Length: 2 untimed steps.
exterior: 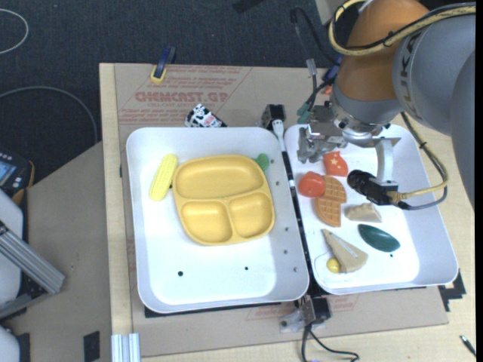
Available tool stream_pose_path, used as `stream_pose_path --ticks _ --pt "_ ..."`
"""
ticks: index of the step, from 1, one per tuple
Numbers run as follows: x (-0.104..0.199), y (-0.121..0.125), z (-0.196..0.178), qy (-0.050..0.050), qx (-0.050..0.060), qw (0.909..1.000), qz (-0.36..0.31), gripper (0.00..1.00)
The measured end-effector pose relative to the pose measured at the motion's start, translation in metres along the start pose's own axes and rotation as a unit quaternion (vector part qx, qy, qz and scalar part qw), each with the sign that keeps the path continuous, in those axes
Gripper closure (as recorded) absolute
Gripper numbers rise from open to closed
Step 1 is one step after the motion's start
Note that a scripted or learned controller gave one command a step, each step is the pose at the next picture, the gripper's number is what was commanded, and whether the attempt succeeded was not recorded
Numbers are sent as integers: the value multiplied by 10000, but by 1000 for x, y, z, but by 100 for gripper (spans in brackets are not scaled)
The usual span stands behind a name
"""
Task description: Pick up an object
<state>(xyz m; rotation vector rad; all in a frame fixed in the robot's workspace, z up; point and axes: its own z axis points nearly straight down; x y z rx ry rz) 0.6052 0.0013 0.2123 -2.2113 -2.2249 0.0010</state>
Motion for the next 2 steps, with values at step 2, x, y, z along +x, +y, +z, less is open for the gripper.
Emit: stream_pose_path --ticks 2 --pt "43 -6 -15 -12 2 10000 36 100"
